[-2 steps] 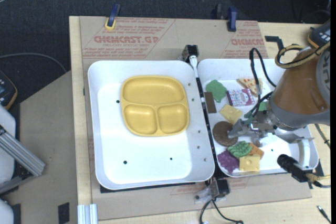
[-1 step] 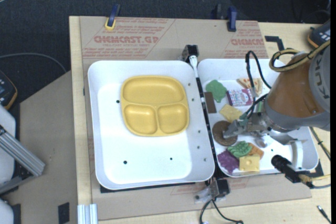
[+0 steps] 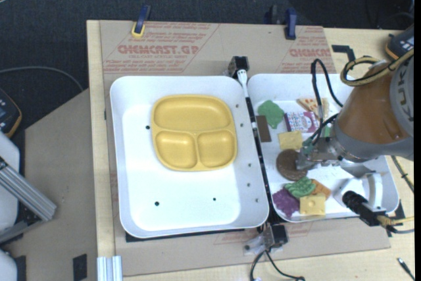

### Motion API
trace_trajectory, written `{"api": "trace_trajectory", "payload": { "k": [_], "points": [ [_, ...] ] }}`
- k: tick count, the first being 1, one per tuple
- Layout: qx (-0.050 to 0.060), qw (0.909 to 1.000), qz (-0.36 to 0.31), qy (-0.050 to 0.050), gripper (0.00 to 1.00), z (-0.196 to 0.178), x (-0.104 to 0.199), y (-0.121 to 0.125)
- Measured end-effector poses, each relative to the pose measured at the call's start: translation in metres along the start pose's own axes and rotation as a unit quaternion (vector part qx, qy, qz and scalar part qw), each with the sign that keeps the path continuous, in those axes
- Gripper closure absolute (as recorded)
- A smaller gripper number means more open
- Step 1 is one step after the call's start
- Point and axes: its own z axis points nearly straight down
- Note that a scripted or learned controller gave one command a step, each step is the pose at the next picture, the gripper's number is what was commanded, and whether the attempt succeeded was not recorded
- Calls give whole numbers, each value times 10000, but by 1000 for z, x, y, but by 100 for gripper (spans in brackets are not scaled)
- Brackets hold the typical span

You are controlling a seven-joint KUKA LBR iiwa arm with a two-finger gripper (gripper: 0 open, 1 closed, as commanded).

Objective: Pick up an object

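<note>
Arm over right bin, gripper [image 3: 308, 160] low among the toy food.
Can't tell its state. Tip sits at the brown disc [image 3: 288, 164], beside yellow square [image 3: 290, 140]. Yellow tray [image 3: 194, 131] in left bin [image 3: 131, 161].

Small food pieces [image 3: 299, 189] (right bin)
</note>
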Motion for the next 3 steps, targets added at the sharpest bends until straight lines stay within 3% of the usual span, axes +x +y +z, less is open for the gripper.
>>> {"api": "trace_trajectory", "payload": {
  "k": [1,3],
  "points": [
    [85,10000,-2,4,100,-43,3,1],
    [82,10000,-3,4,100,-124,10,4]
  ]
}}
